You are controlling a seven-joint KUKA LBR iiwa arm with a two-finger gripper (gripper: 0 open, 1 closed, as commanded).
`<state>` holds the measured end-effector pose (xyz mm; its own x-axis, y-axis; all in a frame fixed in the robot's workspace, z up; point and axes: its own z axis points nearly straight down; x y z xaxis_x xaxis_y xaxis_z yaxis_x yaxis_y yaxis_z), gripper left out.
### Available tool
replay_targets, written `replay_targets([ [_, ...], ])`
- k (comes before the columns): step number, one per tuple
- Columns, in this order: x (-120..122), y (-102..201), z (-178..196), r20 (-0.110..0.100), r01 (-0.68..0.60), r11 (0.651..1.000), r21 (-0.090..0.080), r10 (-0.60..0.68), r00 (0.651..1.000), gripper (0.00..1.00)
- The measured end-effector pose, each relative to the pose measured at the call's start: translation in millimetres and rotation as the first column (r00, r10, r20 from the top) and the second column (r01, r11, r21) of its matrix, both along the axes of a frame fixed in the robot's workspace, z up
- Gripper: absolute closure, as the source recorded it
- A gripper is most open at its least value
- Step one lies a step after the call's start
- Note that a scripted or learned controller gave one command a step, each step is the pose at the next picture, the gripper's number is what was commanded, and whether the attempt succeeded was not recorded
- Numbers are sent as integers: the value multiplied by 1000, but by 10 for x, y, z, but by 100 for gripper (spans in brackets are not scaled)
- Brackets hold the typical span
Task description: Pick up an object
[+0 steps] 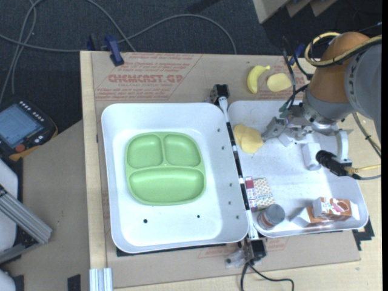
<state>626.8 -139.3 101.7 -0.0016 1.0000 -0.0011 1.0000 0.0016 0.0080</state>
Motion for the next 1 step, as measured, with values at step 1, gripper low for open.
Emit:
replay_targets([
  [1,-404,454,-174,-10,1,1000,2,-1,1000,0],
])
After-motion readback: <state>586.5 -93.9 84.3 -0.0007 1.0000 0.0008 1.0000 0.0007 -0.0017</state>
